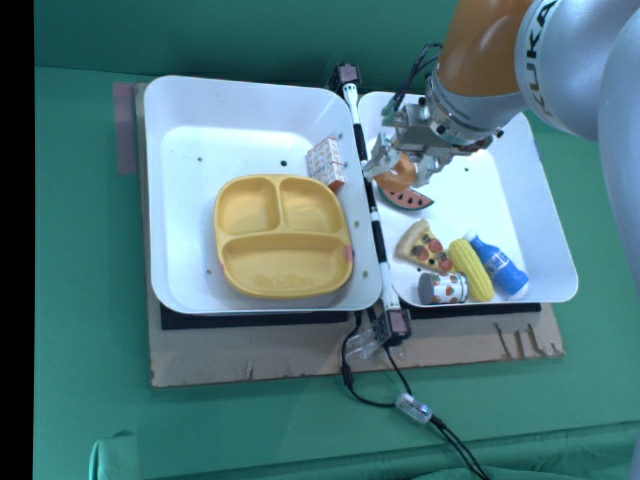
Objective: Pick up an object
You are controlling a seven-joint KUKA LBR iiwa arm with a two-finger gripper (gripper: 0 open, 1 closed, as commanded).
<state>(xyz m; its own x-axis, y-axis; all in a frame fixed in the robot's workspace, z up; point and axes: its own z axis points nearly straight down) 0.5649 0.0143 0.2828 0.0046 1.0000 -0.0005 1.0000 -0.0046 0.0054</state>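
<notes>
Nearest in the right bin (pixel 560 268), 4 toys crowd the near edge: a small can (pixel 442 288), a corn cob (pixel 470 269), a blue bottle (pixel 498 264) and a pizza slice (pixel 424 244) just beyond. Farther back, the gripper (pixel 398 164) sits low over a watermelon slice (pixel 406 197) and an orange piece (pixel 398 176), hard against the left wall; I cannot tell its finger state. Open floor remains toward the far right. Left bin (pixel 180 118): a yellow divided plate (pixel 282 236) and a small cube (pixel 325 159).
</notes>
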